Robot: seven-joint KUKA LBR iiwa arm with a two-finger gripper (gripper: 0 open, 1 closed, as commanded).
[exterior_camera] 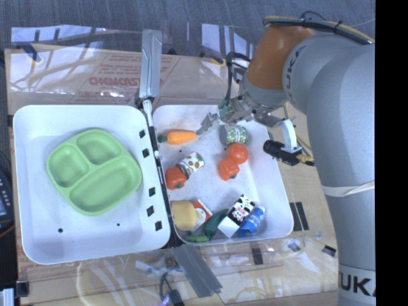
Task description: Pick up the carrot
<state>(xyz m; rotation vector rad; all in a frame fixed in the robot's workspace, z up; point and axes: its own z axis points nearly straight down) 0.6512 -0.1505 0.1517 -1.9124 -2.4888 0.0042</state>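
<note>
The carrot (pixel 179 136) lies near the top left of the right bin (pixel 280 190), its green end by the divider. The gripper (pixel 208 123) hovers just beside its orange tip, fingers slightly spread, pinching nothing — it should centre over the carrot's middle and straddle it crosswise before closing.

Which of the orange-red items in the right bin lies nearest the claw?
The carrot: long, green-topped, just left of the claw; the round ones lie lower.

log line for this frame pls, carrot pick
task: pick carrot | carrot: lying in right bin, top-left, free | gripper: just right of carrot, not holding it | status: not yet picked
</note>
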